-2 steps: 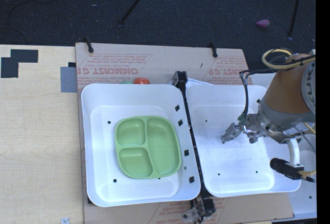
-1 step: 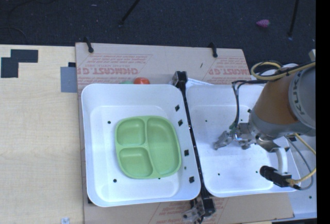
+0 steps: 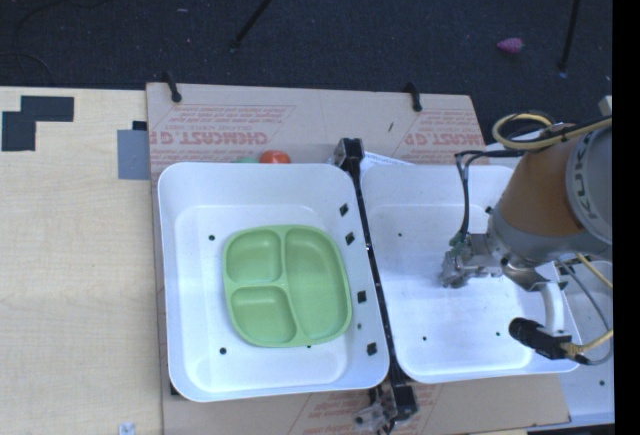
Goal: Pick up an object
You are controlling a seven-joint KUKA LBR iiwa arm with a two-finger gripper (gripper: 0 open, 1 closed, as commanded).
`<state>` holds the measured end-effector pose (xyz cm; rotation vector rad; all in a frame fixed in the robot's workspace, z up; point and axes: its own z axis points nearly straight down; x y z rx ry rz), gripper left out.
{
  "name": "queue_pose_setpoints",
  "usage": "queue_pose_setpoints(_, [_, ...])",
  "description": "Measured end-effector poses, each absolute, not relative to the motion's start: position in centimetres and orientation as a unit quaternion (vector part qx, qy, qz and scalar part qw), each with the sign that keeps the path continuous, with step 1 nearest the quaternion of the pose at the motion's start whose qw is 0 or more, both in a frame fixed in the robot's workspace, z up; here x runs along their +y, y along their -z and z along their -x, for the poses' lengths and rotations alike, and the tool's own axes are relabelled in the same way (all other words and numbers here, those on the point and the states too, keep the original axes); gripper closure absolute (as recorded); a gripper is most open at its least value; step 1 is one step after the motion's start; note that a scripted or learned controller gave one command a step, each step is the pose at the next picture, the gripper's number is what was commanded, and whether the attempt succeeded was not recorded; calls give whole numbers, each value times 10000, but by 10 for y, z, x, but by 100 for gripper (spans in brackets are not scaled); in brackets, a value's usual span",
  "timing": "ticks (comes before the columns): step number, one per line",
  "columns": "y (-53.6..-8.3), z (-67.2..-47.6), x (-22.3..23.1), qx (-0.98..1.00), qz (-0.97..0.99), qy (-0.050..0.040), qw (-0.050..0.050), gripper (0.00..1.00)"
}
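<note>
Plate: a green plate (image 3: pixel 287 285) with three little sections lies flat in the middle of the left bin (image 3: pixel 190 363). It is the one thing to pick up that I can see in a bin.
Arm: the grey and orange arm (image 3: pixel 545 198) reaches in from the right, so its end sits low over the right bin (image 3: pixel 440 363), well apart from the plate.
Jaws: the jaws (image 3: pixel 457 270) hang near the floor of the right bin. They are too small and blurry, so I cannot tell if they are spread or pressed together. I see nothing between them.
Edges: a raised wall with a dark strip (image 3: pixel 362 253) runs between the two bins. I think the arm must lift over it to get to the plate.
Room: the plate has white floor all around it, so there is space to come down beside its rim. The rim is thin and low, so a grab could slip.
Bench: a small orange thing (image 3: pixel 274 158) sits behind the left bin, outside it.
</note>
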<state>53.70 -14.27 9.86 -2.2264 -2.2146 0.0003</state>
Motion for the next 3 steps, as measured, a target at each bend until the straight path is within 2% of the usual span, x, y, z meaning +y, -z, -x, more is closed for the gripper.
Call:
queue_pose_setpoints(2, [-204, -555, -131, -7077, 7065, 10, -11, 100])
queue_pose_setpoints(3, [-251, -550, -126, -7075, 7067, 9, -10, 100])
